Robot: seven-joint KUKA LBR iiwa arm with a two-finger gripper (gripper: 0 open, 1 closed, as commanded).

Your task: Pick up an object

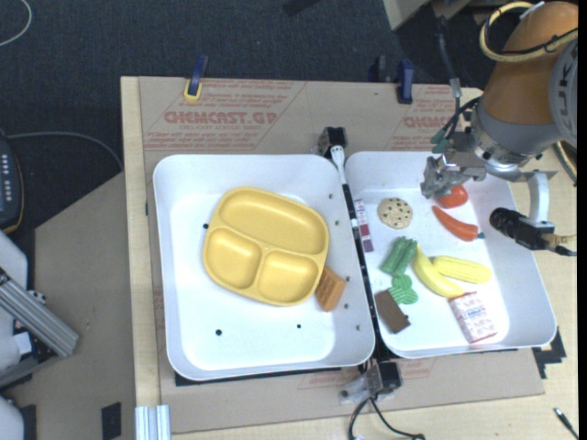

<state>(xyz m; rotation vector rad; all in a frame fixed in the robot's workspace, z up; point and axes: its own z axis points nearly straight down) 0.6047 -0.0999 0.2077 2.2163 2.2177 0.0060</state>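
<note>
Tomato [456,195]: a small red piece in the upper part of the right bin [527,287], directly under the hand and partly hidden by it.
Hand [439,183]: down over the back of the right bin, metal tips just at the tomato's left edge; whether they are spread or pinching, I cannot tell from here.
Arm [523,81]: grey with an orange band, coming in from the right above the bin's far corner.
Red pepper [456,225]: lies slantwise just below the tomato.
Cookie [395,213]: round, speckled, left of the hand, near the divide between the bins.
Bananas [448,273]: two yellow pieces, middle of the right bin, touching each other.
Green pieces [400,257]: two, beside the bananas on their left; a brown block [393,314] sits just below them.
Red-and-white packet [474,317]: near the front of the right bin.
Left bin [183,246]: holds a yellow divided plate [264,246], with a tan piece [331,290] leaning at its lower right edge.
Desk [147,117]: brown board under both bins, clamps at its far edge.
</note>
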